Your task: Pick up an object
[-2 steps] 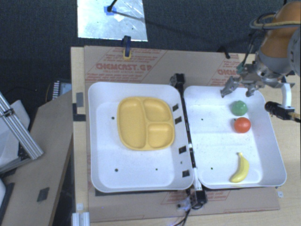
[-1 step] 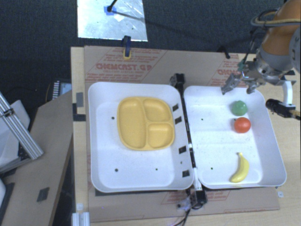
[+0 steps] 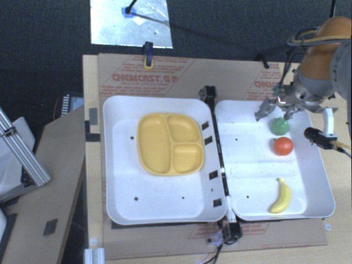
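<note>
The hand [image 3: 276, 108], fingers spread and gripping nothing, hovers at the upper right of the frame, just above the small green ball [image 3: 280, 126] (lying in the right white bin [image 3: 247, 164]).

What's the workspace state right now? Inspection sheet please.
Surface: two white bins side by side on a brown board; left bin, right bin.
Job's things: green ball, red ball, banana, all in the right bin.
Clutter: yellow divided plate in the left bin.
Grippers: pincer open, above the right bin's far edge, next to the green ball, holding nothing.
Cables: black cable at the near junction of the bins.
Surroundings: dark floor, metal sheet beyond the board.
</note>
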